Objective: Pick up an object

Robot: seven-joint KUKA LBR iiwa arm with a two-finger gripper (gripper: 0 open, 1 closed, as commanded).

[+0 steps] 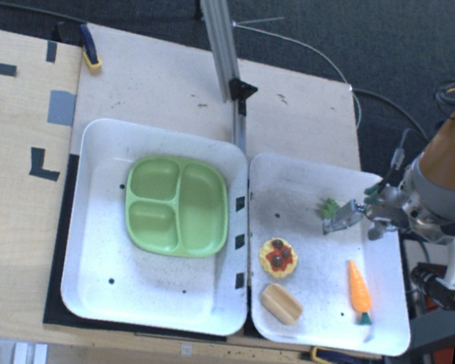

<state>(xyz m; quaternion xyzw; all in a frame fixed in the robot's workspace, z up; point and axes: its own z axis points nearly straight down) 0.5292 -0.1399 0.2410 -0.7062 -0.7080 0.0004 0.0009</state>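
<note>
— Claw [339,222] first: where does it sit?

— Over the right bin [375,329], in the bin's upper middle, on the end of the grey arm [446,181] that comes in from the right with its orange band above the wrist. The metal tip slants down and to the left.

— Clenched or released?

— I cannot tell; the tip is too small and blurred to judge. Nothing can be made out gripped in it.

— What is closest to it?

— A small green thing [329,207], just beside the tip on its upper left, lying on the bin floor. Whether the two touch is unclear.

— And the rest of that bin?

— Below the claw and a little to the left lies a round tart [278,258], yellow with a red and dark top. Below the tart, near the bin's front edge, rests a tan bread roll [281,303]. Off to the lower right of the claw lies a carrot [358,291], orange, with its green end pointing toward the bin's front corner. All three lie apart from the claw.

— Farther out?

— The left bin [84,274] touches the right bin side by side. A green plate [177,206] with three sections lies in its upper middle.
</note>
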